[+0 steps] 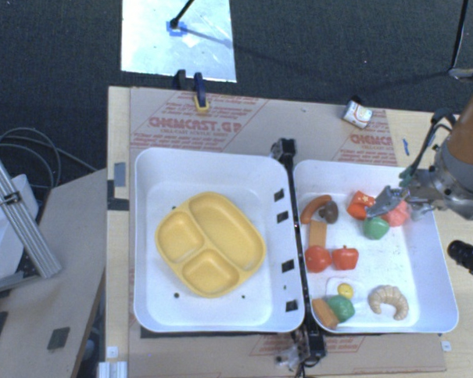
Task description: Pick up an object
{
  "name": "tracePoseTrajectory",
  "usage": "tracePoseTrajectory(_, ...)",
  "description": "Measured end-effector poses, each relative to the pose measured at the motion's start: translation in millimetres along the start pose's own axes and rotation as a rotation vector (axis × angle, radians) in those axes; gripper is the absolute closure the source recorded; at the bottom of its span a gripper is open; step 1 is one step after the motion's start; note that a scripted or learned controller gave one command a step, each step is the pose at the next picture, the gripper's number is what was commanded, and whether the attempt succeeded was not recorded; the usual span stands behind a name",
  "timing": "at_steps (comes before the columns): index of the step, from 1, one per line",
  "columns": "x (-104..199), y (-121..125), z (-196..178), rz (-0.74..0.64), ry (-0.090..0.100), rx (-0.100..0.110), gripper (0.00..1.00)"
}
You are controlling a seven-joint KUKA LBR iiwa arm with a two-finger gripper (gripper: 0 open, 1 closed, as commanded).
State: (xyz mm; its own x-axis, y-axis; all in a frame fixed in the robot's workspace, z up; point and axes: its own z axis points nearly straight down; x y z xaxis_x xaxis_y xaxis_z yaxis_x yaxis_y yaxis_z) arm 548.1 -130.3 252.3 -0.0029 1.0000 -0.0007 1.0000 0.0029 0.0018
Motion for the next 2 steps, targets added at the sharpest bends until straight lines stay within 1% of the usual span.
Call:
tracePoseTrajectory(1,-46,16,134,0.005,0.001,0.007,0.0)
tracePoseTrajectory(2,-35,76,169,-0.005,0.0,-0.004,0.0)
